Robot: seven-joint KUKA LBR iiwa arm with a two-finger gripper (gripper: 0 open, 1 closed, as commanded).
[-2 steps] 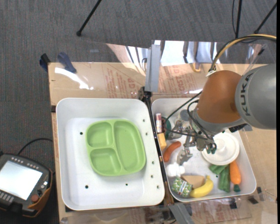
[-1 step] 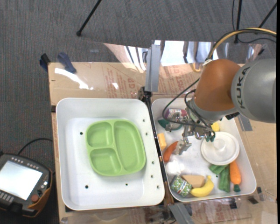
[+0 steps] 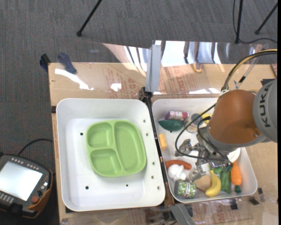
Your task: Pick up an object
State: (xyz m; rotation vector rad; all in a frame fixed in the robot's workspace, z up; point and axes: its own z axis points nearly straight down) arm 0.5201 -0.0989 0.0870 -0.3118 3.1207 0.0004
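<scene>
- The arm (image 3: 236, 118) reaches in from the right and hangs low over the right bin (image 3: 251, 184).
- The gripper (image 3: 200, 159) sits among wires and metal parts, just above the toys. I cannot tell what its grip is doing, because the parts blur together there.
- The right bin is full of small toys. A banana (image 3: 215, 185) lies near the front, beside a green pepper (image 3: 225, 178) and a carrot (image 3: 236, 173).
- A red sausage (image 3: 178, 164) lies left of the gripper, with a white lump (image 3: 178, 173) just in front of it.
- A small jar (image 3: 185, 189) lies at the front of the bin.
- A can (image 3: 177, 115) lies at the back, and a dark green thing (image 3: 171, 124), maybe an avocado, is just in front of it.
- A yellow block (image 3: 163, 141) lies by the left wall.
- The left bin (image 3: 70, 172) holds a green plate (image 3: 116, 147) with three parts.
- A screen box (image 3: 19, 184) sits on the floor at the left.
</scene>
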